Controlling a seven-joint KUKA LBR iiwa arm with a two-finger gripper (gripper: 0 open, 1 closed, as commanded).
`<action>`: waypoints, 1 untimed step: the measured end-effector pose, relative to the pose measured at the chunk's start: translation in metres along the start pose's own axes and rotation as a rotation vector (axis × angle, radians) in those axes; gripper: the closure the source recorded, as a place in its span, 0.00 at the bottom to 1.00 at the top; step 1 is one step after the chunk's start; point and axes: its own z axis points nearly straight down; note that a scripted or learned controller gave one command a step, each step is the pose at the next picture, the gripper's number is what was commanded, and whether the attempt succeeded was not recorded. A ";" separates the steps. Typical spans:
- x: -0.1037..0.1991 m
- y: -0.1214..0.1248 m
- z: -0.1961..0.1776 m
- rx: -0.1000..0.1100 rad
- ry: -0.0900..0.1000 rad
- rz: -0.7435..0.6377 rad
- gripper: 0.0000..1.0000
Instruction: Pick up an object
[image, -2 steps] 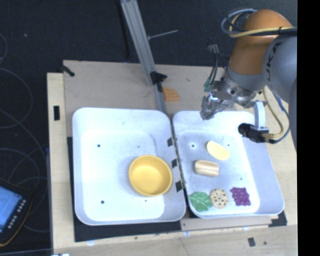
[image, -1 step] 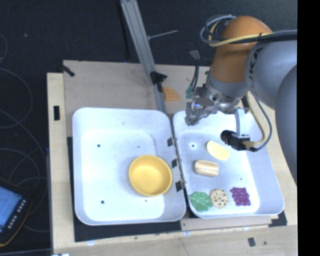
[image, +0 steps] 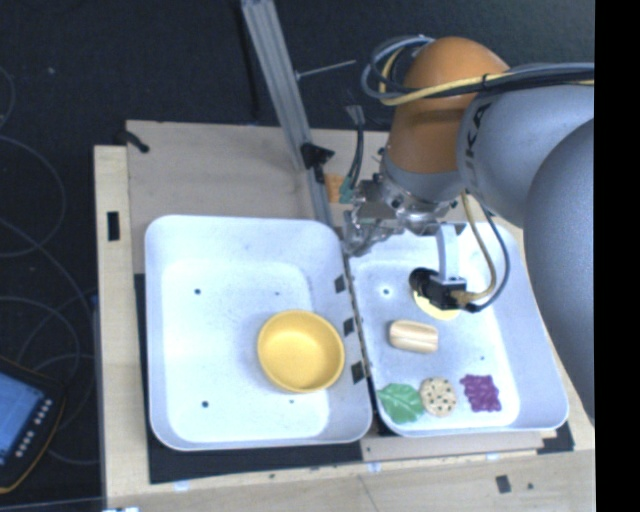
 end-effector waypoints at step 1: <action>0.056 -0.010 -0.001 0.000 0.001 -0.002 1.00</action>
